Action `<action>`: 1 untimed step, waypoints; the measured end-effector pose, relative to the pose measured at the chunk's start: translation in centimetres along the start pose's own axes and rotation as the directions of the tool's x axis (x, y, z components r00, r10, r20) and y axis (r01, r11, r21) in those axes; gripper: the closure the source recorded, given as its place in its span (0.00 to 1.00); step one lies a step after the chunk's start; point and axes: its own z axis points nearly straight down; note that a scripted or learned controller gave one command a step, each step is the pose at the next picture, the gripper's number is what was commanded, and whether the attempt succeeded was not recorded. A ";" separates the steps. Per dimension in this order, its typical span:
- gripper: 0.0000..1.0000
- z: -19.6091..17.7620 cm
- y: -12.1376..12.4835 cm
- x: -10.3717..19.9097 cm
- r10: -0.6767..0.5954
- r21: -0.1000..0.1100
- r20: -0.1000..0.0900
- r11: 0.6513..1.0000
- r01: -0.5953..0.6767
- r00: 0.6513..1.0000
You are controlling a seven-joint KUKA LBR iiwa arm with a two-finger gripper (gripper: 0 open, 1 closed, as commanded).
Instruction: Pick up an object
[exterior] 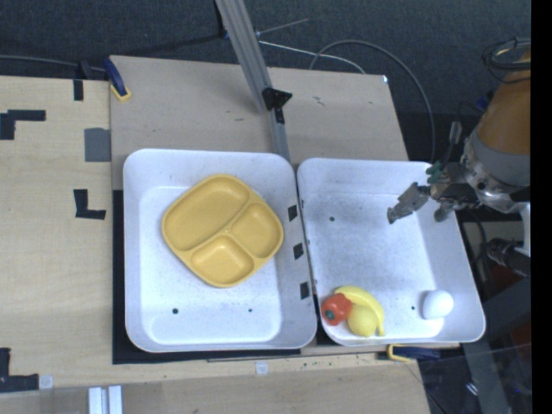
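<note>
Two shallow white bins sit side by side on the wooden surface, their inner rims touching along the middle. The left bin holds a yellow divided plate lying flat and turned at a slant, nearer the far rim than the near one; bare floor runs along the near edge and the left wall of that bin.

The right bin has its things gathered along the near rim. A yellow banana curves over a yellow lemon-like fruit, and a red tomato-like fruit touches them on the left, close to the bin's near left corner. A small white ball lies apart from them, near the near right corner and just inside the right wall. The far and middle parts of this bin's floor are open.

The gripper hangs over the right bin's far right part, close to the right wall, with the grey wrist and orange band behind it at the view's right edge. One dark finger points left and down toward the bin's middle; whether the fingers are spread or pressed together cannot be told from this angle. Nothing is seen between them. The fruit and ball lie well apart from the gripper, toward the near rim.
</note>
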 end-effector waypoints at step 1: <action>0.00 0.0 0.0 0.0 0.000 0.000 0.000 1.000 0.000 1.000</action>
